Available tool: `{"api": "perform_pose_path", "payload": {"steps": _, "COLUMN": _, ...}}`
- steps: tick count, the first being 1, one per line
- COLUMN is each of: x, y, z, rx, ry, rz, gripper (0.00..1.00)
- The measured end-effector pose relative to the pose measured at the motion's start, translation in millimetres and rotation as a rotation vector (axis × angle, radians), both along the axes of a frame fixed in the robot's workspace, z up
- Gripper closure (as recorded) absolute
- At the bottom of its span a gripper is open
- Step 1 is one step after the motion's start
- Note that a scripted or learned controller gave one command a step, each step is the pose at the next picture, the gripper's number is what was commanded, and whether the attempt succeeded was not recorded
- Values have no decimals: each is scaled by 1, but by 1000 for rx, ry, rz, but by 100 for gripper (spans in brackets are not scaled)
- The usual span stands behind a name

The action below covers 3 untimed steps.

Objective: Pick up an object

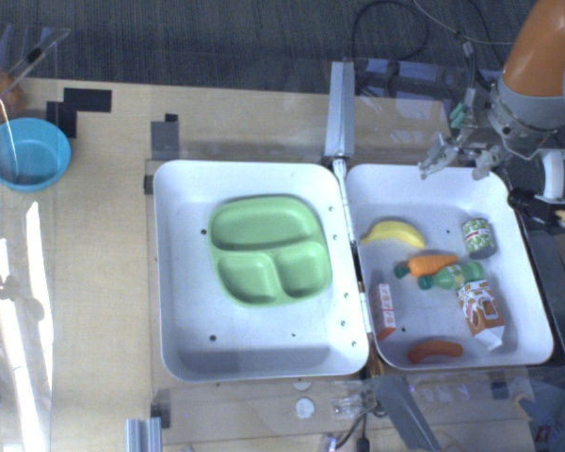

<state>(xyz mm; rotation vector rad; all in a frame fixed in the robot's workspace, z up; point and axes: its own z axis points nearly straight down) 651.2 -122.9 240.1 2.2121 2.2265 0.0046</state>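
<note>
The right bin (523, 252) holds several items. A yellow banana (394, 234) lies near its left wall, with an orange carrot (427, 264) and a small green piece (460, 276) just right of it. A green-labelled can (477, 237) rests by the right wall. An orange-and-white carton (480, 314), a brown sausage (435, 350) and a slim red-and-white packet (385, 310) lie toward the front. My gripper (460, 161) hangs over the bin's back edge, above and behind all the items. It is open, with nothing between its fingers.
The left bin (184, 337) carries a green divided plate (268, 249). A metal divider post (339, 111) rises between the bins at the back. A blue bowl (28, 153) sits on the bench at the far left. Cables loop behind the right bin.
</note>
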Motion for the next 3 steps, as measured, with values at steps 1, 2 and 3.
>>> {"api": "perform_pose_path", "payload": {"steps": 1, "x": -25, "y": 16, "z": -132, "rx": -6, "ry": -22, "rz": 279, "gripper": 0}}
{"api": "perform_pose_path", "payload": {"steps": 2, "x": -11, "y": 22, "z": -138, "rx": -8, "ry": -27, "rz": 420, "gripper": 0}}
{"api": "perform_pose_path", "payload": {"steps": 3, "x": -8, "y": 24, "z": -124, "rx": -8, "ry": -37, "rz": 421, "gripper": 100}}
